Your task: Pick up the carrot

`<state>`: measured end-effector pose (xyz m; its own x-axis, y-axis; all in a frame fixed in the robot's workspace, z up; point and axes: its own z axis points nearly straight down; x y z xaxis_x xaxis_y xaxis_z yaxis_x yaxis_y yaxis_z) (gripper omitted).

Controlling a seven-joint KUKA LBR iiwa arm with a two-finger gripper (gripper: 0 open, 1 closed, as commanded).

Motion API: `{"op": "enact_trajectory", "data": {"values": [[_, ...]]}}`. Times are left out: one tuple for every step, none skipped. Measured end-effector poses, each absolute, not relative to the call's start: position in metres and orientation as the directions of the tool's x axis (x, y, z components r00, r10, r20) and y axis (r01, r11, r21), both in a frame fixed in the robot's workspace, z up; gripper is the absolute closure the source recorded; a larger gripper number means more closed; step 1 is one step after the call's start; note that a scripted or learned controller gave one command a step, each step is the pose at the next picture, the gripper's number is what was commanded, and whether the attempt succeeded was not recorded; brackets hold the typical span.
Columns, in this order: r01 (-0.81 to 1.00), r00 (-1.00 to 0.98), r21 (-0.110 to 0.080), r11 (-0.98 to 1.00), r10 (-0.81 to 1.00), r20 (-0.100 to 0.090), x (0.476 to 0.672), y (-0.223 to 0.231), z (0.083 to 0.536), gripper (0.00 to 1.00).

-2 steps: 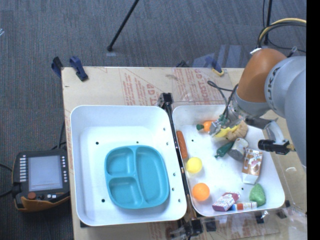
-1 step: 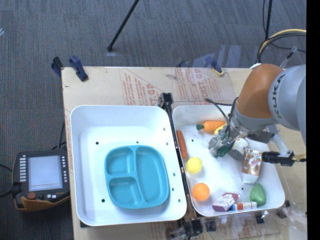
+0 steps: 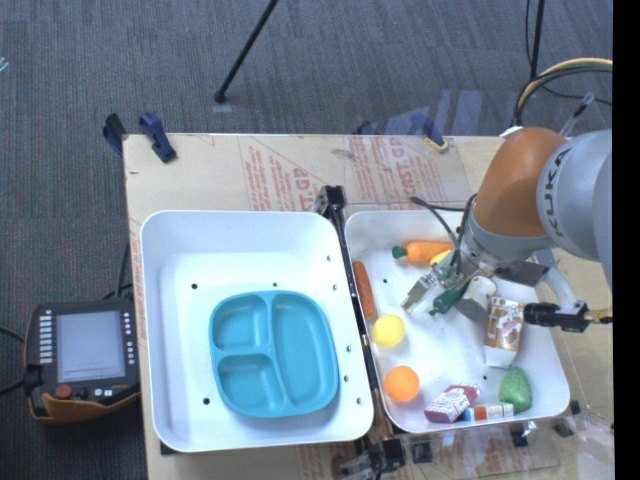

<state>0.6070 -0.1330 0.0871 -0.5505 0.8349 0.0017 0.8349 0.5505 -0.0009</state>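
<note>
Gripper (image 3: 432, 296) – fingers spread, holding nothing | carrot (image 3: 428, 252) just behind it, by arm (image 3: 530, 193) | lemon (image 3: 388, 330), orange ball (image 3: 402, 383) – in front

Arm (image 3: 545, 193) enters from frame right, wrist bent down-left; gripper (image 3: 432, 296) at right-center, fingers spread apart, holding nothing.

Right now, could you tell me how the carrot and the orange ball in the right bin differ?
The carrot is long and tapered with a green end; the orange ball is round and plain. The carrot lies at the bin's far side beside the gripper; the ball sits near the front. Both are orange.
</note>
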Motion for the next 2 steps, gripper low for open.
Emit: {"op": "enact_trajectory", "data": {"values": [[0.933, -0.360, -0.001, 0.360, 0.933, 0.001, 0.644, -0.135, 0.087, 0.00], [0.931, -0.366, 0.001, 0.366, 0.931, -0.001, 0.646, -0.134, 0.098, 1.00]]}}
